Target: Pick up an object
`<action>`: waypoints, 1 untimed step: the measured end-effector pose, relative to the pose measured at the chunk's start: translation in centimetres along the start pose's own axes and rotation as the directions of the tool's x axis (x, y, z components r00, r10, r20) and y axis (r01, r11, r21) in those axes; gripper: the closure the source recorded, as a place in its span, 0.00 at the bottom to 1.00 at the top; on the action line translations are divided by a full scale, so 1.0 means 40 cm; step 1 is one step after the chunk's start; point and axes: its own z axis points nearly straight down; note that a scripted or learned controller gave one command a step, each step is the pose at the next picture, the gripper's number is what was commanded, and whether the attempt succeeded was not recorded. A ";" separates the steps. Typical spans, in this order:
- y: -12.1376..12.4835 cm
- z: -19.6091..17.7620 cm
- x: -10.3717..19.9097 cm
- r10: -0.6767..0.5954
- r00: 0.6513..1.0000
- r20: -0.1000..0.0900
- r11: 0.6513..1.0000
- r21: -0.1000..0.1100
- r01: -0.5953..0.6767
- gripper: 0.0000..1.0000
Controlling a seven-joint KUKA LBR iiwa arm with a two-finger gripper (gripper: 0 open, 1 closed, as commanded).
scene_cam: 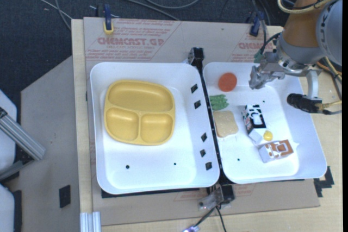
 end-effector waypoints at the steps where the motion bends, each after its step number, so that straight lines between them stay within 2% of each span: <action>1: 0.002 -0.113 -0.012 0.000 1.000 0.000 1.000 -0.001 0.000 1.00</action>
